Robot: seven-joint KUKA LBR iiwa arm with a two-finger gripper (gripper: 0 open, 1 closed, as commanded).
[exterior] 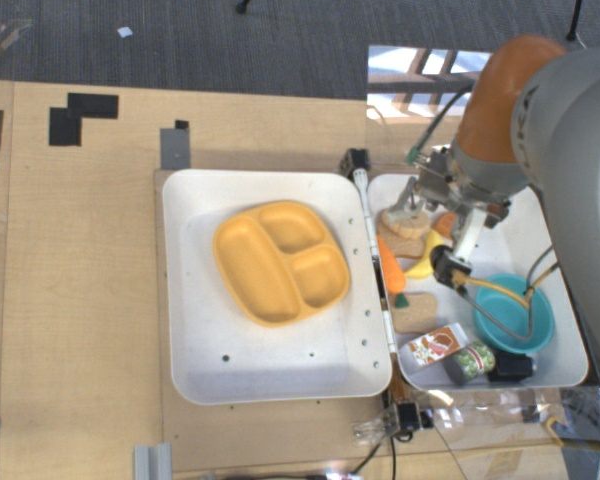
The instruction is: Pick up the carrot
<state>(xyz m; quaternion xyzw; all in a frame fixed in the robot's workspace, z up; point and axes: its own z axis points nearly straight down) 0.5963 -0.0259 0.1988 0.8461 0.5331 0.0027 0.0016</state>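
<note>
Pincer (417, 206), grip state impossible to tell, hovers right of centre over the bread (404, 226), so it may miss the carrot (390, 265) just below.

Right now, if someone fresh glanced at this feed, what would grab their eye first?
Probably the yellow divided plate, lying alone in the left bin. Next the grey arm with its orange band, reaching over the crowded right bin, with the gripper above a tan item near the bin's far end. The carrot lies along that bin's left wall, and a teal bowl sits to the right.
</note>
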